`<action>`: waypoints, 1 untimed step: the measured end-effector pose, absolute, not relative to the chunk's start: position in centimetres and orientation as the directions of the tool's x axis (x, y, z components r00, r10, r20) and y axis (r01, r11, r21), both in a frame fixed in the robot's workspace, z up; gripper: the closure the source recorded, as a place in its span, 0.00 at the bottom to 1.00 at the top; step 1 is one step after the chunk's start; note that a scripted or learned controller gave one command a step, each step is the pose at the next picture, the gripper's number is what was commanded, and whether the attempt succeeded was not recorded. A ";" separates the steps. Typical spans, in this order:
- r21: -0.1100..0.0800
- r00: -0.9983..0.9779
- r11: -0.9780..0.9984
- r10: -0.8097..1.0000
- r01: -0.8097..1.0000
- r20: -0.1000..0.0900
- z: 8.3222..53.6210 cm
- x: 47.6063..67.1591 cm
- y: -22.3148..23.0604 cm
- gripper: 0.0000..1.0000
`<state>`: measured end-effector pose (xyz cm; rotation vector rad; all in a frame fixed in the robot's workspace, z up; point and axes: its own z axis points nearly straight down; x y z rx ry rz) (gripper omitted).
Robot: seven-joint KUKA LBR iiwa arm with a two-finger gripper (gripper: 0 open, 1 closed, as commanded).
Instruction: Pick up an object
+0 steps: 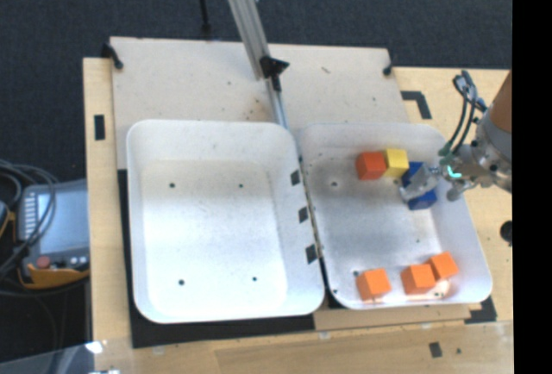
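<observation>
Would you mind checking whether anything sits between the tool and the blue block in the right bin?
Nothing visible does. The tool is right at the blue block, with the yellow block just beside it on the far side.

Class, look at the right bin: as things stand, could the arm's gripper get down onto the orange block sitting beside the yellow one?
Probably yes. The orange block lies open from above in the right bin, and the gripper is nearby. The yellow block touches its right side, so the fingers may have little room there.
</observation>
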<state>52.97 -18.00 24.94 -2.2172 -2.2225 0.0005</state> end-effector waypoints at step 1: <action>0.002 -0.002 0.002 1.000 1.000 0.001 25.1 53.0 -18.0 0.00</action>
